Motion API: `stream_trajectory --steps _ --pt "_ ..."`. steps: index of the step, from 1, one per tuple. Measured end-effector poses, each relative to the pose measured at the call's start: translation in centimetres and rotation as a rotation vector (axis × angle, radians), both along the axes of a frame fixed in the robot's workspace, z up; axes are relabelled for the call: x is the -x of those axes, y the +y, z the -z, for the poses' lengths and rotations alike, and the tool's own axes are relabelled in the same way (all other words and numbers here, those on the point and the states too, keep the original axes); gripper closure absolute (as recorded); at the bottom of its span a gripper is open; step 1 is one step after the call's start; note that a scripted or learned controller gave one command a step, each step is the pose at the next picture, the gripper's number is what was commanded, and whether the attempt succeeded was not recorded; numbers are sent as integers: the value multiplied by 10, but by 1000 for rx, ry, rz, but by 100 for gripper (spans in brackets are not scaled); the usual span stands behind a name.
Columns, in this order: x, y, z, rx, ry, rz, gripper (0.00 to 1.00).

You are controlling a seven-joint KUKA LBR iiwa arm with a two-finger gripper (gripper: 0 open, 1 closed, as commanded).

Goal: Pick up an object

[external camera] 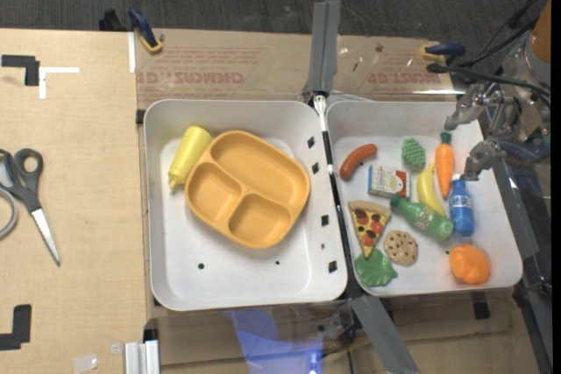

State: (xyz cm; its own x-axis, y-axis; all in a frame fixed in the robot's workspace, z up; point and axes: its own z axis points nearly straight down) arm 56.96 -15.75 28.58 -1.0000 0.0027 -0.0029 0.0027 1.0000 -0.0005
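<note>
Carrot [445,167] lies untouched in the right bin [513,228], between banana [427,191] and blue bottle [461,208]; the gripper [478,155] hovers just beside it, so this looks like the approach. Its fingers are too blurred to tell their opening; next it should centre over the carrot and descend

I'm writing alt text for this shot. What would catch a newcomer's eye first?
First, the big orange divided plate in the left bin, with a yellow bottle beside it at its left. Next, the colourful toy food crowding the right bin: carrot, banana, pizza slice, sausage. The gripper sits at that bin's upper right.
</note>
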Motion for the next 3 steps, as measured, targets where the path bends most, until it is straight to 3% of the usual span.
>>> stream_trajectory --steps 1,2,3 --pt "-55 -9 166 0 0 -185 0" --pt "-2 -49 193 1 -1 -232 0" --pt "-5 -48 182 2 -6 -237 100"
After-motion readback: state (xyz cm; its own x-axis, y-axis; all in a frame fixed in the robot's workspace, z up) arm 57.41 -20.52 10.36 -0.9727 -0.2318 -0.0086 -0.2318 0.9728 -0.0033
